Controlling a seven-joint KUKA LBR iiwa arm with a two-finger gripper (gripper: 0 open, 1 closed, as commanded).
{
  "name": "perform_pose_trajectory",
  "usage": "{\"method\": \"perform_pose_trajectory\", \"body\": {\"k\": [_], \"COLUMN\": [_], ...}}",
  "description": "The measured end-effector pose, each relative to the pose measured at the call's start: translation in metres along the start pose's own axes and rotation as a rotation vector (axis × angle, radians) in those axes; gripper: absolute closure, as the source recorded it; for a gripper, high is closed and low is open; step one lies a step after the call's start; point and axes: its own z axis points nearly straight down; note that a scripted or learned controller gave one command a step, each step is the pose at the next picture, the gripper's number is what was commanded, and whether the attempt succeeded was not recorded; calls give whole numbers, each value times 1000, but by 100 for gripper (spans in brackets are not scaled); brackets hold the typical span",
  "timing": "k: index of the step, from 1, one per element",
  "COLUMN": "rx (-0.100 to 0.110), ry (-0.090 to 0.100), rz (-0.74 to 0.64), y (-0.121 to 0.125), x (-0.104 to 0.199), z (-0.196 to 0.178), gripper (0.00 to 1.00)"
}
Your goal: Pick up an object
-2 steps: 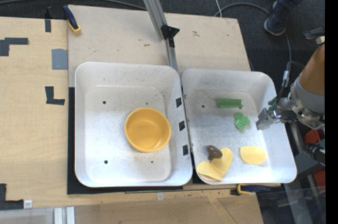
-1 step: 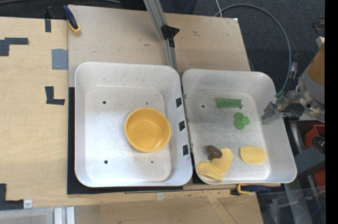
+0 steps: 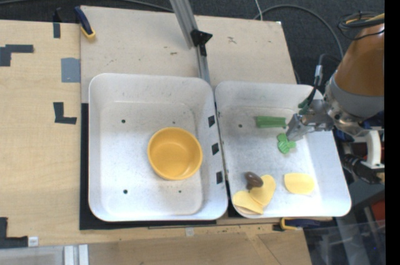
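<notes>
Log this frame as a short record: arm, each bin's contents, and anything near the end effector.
arm: reaches in from the right, over the right bin
end effector: low over the right bin, above the green piece
left bin: yellow bowl
right bin: green block, green piece, brown lump, yellow heart, yellow slice
grasp: not confirmed
</notes>
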Motion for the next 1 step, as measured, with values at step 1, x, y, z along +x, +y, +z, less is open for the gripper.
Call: {"method": "perform_pose_trajectory", "body": {"k": [1], "rx": [1], "ry": [-1], "rz": [1], "y": [27], "x": [48], "z": [12], "gripper": [100]}}
